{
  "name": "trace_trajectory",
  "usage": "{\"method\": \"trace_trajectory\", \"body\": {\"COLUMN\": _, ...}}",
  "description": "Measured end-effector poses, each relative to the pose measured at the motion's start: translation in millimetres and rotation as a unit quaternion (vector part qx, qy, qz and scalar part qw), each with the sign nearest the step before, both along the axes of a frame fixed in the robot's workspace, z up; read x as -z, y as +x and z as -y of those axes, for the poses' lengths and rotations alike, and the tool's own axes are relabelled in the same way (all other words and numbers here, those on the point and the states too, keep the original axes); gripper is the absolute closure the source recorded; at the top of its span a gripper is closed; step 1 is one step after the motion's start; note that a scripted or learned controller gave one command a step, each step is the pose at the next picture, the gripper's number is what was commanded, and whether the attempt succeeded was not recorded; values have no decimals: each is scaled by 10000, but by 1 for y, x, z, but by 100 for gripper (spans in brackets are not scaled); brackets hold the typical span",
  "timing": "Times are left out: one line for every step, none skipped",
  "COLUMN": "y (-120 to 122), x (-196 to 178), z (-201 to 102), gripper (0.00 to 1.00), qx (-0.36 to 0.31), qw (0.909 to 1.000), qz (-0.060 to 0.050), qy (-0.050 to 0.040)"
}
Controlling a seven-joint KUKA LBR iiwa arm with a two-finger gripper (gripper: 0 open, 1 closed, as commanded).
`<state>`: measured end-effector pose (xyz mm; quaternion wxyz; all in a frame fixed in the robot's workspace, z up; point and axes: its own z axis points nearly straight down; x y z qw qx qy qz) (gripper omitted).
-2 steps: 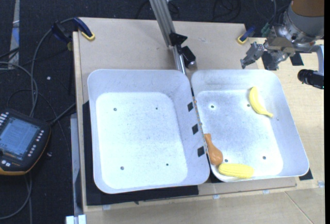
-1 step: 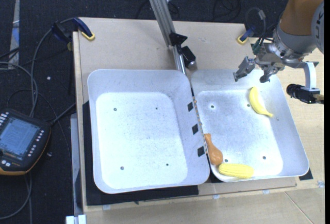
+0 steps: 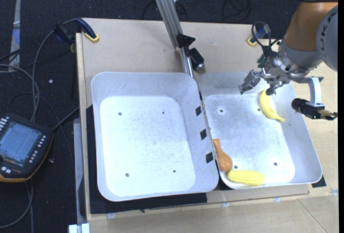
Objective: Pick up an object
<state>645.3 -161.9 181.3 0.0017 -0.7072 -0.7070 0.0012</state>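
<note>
My hand (image 3: 262,84) hangs over the right bin's (image 3: 301,143) far edge, fingers apart, gripping nothing; the banana (image 3: 270,108) lies just below it, near the bin's far right corner.

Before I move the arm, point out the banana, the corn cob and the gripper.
banana (image 3: 270,107): camera view, middle of its curved yellow body.
corn cob (image 3: 246,177): camera view, centre of the cob.
gripper (image 3: 262,87): camera view, midway between its fingertips.
</note>
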Motion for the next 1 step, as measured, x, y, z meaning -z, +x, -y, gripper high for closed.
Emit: {"method": "trace_trajectory", "body": {"y": -6, "x": 62, "z": -1, "gripper": 0, "qx": -1, "qw": 10000, "qz": -7, "qy": 1}}
